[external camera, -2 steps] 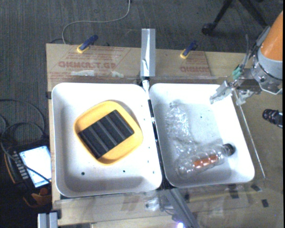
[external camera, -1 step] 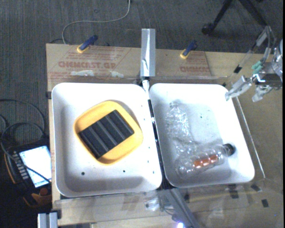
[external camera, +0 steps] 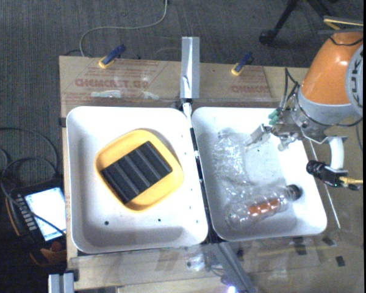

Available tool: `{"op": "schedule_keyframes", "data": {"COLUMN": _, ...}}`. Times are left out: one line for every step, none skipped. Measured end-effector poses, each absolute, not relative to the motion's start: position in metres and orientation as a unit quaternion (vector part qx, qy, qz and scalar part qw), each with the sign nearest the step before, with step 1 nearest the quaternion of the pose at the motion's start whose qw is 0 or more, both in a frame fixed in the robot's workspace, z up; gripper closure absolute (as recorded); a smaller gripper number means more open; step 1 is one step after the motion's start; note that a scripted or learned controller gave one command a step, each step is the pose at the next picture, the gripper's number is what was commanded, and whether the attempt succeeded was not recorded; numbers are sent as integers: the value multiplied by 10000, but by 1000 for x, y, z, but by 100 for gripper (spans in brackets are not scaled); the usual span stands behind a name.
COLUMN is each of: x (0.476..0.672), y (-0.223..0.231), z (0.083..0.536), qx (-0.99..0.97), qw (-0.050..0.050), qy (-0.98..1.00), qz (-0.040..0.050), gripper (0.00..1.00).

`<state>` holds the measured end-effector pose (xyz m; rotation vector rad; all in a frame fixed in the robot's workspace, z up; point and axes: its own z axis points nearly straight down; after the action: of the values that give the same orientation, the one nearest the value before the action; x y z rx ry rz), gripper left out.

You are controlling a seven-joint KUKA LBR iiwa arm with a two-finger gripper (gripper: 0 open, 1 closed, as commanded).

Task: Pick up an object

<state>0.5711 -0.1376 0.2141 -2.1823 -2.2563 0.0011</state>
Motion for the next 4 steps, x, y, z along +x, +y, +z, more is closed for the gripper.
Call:
{"op": "schedule_keyframes", "data": {"x": 576, "y": -193, "z": 208, "qx": -7037, "qw": -2, "qy": -7105, "qz": 9, "gripper": 0}}
{"op": "schedule_keyframes", "data": {"x": 667, "y": -124, "z": 155, "qx": -6727, "qw": 4, "qy": -7399, "qz": 4, "gripper": 0}}
{"op": "schedule_keyframes", "data": {"x": 655, "y": -139, "z": 94, "qx": -6471, "qw": -5, "qy": -7624, "qz": -2, "gripper": 0}}
{"op": "schedule_keyframes", "data": {"x": 617, "y": -111, "z": 91, "qx": -6296, "qw": -66, "qy": -7769, "qz": -23, "gripper": 0}}
